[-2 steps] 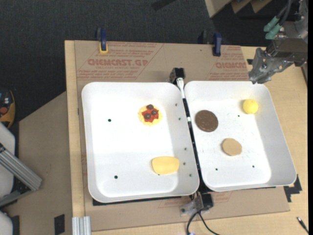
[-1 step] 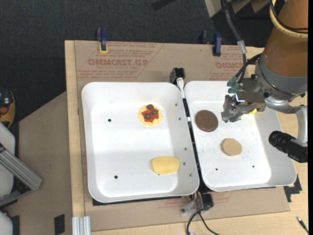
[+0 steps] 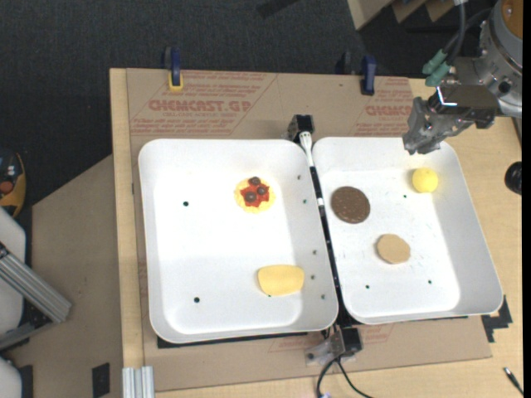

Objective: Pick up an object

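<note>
My gripper (image 3: 421, 142) hangs over the far edge of the right bin (image 3: 465, 293), just above and left of a small yellow ball (image 3: 425, 180). Nothing shows between its fingers. Also in the right bin lie a dark brown disc (image 3: 351, 205) and a tan disc (image 3: 393, 249). The left bin (image 3: 166, 305) holds a yellow piece with red and dark toppings (image 3: 255, 194) and a plain yellow lump (image 3: 280, 279).
Both bins sit on a brown board (image 3: 216, 98) held by blue clamps (image 3: 173, 63) at the back. A black clip (image 3: 300, 127) sits where the bins meet at the far side. Cables run at the front edge.
</note>
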`<state>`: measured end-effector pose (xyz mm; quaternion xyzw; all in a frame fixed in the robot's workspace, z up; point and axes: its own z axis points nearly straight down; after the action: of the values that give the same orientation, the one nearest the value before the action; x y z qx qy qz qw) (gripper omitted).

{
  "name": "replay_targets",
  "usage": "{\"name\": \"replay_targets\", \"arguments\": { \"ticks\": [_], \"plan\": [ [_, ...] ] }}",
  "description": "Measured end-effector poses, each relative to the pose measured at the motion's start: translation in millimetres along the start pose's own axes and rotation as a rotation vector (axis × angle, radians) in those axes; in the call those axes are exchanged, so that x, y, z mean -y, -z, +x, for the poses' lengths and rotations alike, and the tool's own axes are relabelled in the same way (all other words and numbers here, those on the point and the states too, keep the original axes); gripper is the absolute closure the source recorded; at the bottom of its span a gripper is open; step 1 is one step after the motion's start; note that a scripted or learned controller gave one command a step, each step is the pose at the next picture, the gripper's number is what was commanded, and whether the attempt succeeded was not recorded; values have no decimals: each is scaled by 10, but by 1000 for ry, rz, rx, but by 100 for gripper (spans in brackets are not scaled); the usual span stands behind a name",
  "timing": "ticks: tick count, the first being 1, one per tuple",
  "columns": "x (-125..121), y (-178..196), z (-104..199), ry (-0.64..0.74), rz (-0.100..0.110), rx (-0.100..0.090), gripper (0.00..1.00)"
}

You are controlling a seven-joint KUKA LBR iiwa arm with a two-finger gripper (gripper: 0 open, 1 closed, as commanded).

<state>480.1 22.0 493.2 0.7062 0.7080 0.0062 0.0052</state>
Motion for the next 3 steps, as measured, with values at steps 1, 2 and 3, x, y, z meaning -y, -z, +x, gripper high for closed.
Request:
{"name": "replay_targets", "arguments": {
  "ticks": [1, 2, 3],
  "plan": [
    [-165, -2151, 277, -2, 32, 3, 100],
    [-544, -2271, 251, -3, 14, 2, 100],
    [-756, -2301, -445, -10, 13, 5, 100]
  ]
}}
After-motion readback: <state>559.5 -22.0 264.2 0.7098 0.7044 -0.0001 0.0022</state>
